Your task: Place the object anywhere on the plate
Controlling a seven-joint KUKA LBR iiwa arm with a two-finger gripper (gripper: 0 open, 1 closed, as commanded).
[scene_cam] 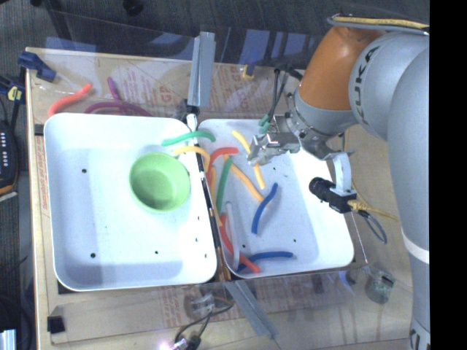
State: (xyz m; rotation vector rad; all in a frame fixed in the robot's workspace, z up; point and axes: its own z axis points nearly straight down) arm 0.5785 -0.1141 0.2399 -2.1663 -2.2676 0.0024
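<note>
The plate [160, 181] I am meant to reach is the green one, round and shallow, lying in the left bin [87, 254] toward its right wall and a little nearer the far edge than the near one. Nothing rests on it yet. What I must carry there is one of the soft coloured strips scattered in the right bin [321, 243]: a yellow strip [248, 179] runs slantwise just below me, a green strip [224, 177] and a red strip [222, 154] lie by the bin's left wall, a blue strip [264, 208] curves near the middle, and another blue one [271, 255] lies along the near edge.

My gripper [264, 148] hangs over the far part of the right bin, close above the upper end of the yellow strip. Whether my fingers are spread or pressed together I cannot tell; they blur into the metal of the wrist, and I see no strip pinched between them.

So I judge this the picking step, not the carrying one. Next I need to come down squarely on one strip, close on it alone, lift clear of the dividing walls, and travel left to the plate.
</note>
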